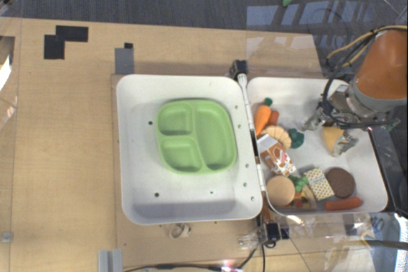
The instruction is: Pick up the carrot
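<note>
Bench [64, 156] of pale wood fills the left of the view, with black marks near its far left corner and a grey bracket beside the left bin. The left bin [137, 200] is a shallow white tray with rounded corners. In its middle lies a green plate [194, 136] with three compartments, tilted a little.

A narrow gap with a dark-topped white rod separates the two bins. The right bin [290, 89] holds a cluster of toy food along its left and near sides. The carrot [262, 118] lies near the bin's left wall, orange with a dark green top pointing toward the far side. A second, smaller orange piece [273, 117] touches it on the right. Just in front of the carrot sits a croissant [278, 135], with a dark green piece [296, 137] beside it. Nearer still are a printed packet [277, 159], a tan round bun [280, 190], a patterned box [319, 184], a brown round patty [340, 181] and a red sausage [343, 204] at the near edge.

On the right side of the bin the gripper [331, 127] is down close to the bin floor, well apart from the carrot. Its two fingers are spread apart, one on each side of a yellow wedge of cheese [331, 137]. Whether they press on the cheese I cannot tell. Above the gripper the orange band [386, 64] of the arm fills the right edge.
</note>
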